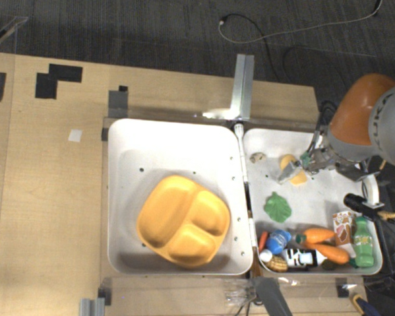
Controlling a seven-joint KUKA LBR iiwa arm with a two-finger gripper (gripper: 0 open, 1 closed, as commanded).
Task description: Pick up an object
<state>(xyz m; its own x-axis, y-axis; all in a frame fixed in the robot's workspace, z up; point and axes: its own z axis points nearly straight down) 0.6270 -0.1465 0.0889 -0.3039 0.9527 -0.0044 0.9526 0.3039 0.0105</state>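
We see the gripper (301,167) low in the right bin (327,200), near its far wall, reaching in from the right. We cannot tell how its jaws stand, nor whether it has hold of anything. A small yellow piece (288,161) lies just beside its tip on the left, and a pale orange-yellow piece (299,179) sits right below it. Further left lies a small speckled object (257,156). Nearer us than the gripper rests a green leafy toy (277,207), and beyond that, along the near wall, a crowd of toys including two carrots (325,237) and a green bottle (363,243). Well to the gripper's left, the left bin (127,183) holds a large yellow divided dish (183,219).
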